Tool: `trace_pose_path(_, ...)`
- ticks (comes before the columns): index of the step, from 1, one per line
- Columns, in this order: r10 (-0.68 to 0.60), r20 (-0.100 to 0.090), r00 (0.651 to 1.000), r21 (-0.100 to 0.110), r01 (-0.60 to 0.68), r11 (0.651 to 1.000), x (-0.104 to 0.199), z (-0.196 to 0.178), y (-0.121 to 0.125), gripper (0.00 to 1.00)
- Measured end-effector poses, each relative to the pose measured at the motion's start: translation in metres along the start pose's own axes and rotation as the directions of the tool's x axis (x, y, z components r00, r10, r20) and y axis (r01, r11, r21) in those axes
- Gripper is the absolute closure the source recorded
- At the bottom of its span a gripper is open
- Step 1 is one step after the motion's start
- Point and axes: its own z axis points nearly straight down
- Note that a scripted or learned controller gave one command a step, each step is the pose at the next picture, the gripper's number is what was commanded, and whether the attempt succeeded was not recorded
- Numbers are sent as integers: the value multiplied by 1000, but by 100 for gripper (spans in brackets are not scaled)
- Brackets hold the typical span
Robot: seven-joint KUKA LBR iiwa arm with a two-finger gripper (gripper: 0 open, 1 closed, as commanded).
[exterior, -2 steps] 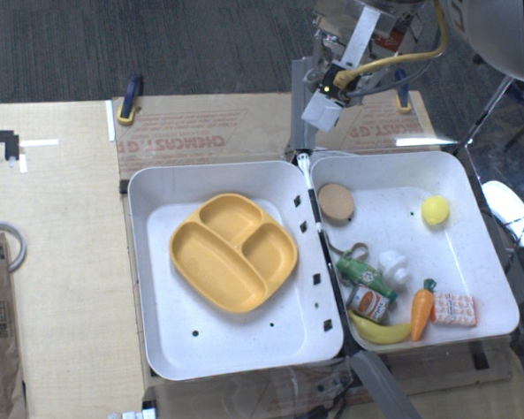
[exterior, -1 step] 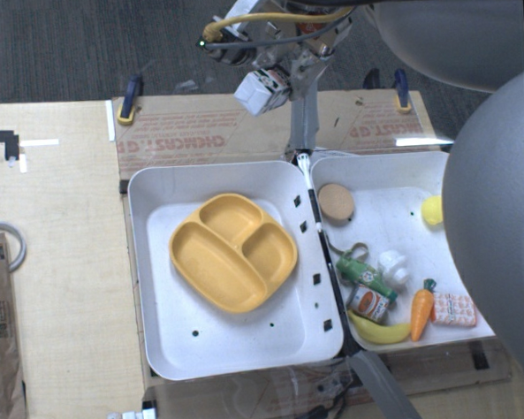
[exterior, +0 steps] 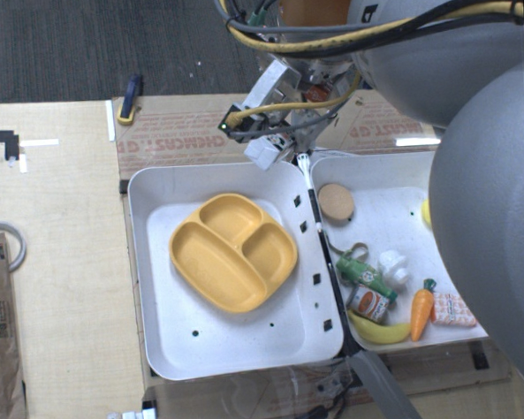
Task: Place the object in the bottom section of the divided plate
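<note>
Divided plate point(exterior: 234, 252): left bin point(exterior: 160, 281), long axis upper-left to lower-right | 3 sections unfilled | gripper point(exterior: 271, 133): above bins' far edge, grip state cannot tell

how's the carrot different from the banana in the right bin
The carrot is orange with a green top; the banana is yellow. The carrot stands nearly straight up the view, while the banana curves along the bin's near edge. Both lie in the right bin, touching.

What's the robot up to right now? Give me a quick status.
Hand up over the bins' far rim, nothing seen in it. Yellow divided plate in the left bin, no object on it. Toy food waits in the right bin.
</note>
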Motion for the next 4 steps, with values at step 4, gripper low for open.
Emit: trace_pose_path(4, 526, -2, 851, 1, -526, 851, -4, -90, 22, 100)
